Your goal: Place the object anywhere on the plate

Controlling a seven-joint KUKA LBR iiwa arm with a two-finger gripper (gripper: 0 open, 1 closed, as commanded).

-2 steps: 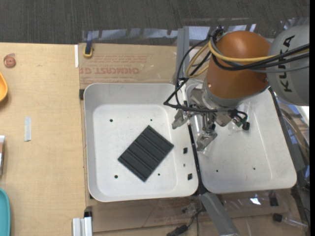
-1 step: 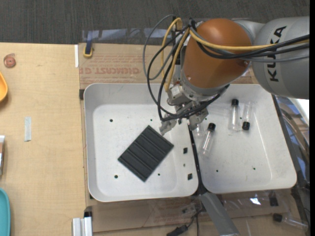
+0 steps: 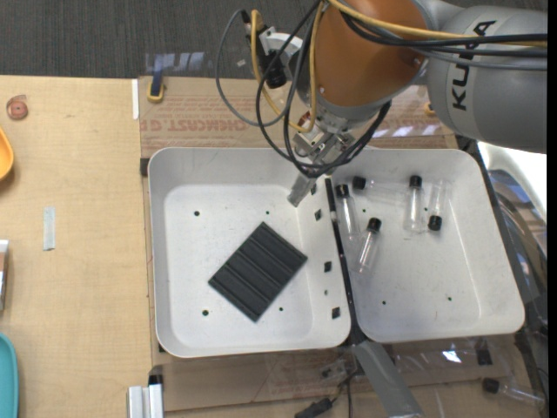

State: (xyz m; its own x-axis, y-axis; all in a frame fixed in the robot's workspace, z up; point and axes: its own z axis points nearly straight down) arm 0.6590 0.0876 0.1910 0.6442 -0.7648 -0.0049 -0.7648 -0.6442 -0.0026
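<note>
A black ribbed plate (image 3: 258,270) lies flat at an angle in the middle of the left white bin (image 3: 174,320). Several clear tubes with black caps lie in the right bin (image 3: 487,303): one (image 3: 345,209) beside the divider, one (image 3: 367,244) below it, and others (image 3: 414,200) further right. My gripper (image 3: 302,192) hangs over the upper right part of the left bin, close to the divider, up and to the right of the plate. Its tip is small and grey here, and I cannot make out anything held in it.
The divider rim (image 3: 339,259) between the two bins runs just right of the gripper. A cardboard sheet (image 3: 209,116) lies behind the bins. The wooden bench (image 3: 70,233) stretches left, with an orange item (image 3: 4,153) and a teal item (image 3: 7,381) at its edge.
</note>
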